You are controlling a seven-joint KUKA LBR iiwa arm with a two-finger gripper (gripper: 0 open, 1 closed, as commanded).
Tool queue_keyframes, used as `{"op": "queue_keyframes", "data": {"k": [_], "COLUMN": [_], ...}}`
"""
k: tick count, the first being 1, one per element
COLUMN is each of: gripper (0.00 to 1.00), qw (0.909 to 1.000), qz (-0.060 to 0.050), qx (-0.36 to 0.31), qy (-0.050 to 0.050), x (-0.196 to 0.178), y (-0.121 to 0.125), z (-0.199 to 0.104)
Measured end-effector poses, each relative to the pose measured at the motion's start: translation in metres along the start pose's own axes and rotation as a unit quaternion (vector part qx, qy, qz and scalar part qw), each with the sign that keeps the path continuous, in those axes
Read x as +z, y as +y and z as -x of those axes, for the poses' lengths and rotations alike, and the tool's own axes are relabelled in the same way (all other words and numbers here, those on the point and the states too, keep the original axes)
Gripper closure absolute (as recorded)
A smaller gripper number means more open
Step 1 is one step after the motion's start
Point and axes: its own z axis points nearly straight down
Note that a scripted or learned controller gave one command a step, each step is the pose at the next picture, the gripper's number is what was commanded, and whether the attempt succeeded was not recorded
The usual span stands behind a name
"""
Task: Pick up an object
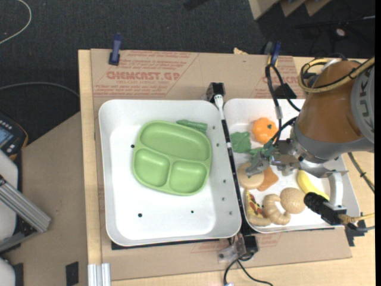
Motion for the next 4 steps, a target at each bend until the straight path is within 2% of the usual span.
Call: {"op": "queue_keyframes", "data": {"k": [1, 2, 3, 4], "gripper": [0.0, 1.0, 1.0, 1.0], "qw": [1.0, 1.0, 1.0, 0.9999], "qz": [0.004, 0.007, 0.004, 0.017], "qx": [0.001, 0.003, -0.001, 0.003], "qy": [-0.001, -0.002, -0.001, -0.003], "x": [-0.005, -0.015, -0.004, -0.161], "y": [-0.02, -0.019, -0.019, -0.019], "z": [-0.027, -0.026, -0.093, -0.043]}}
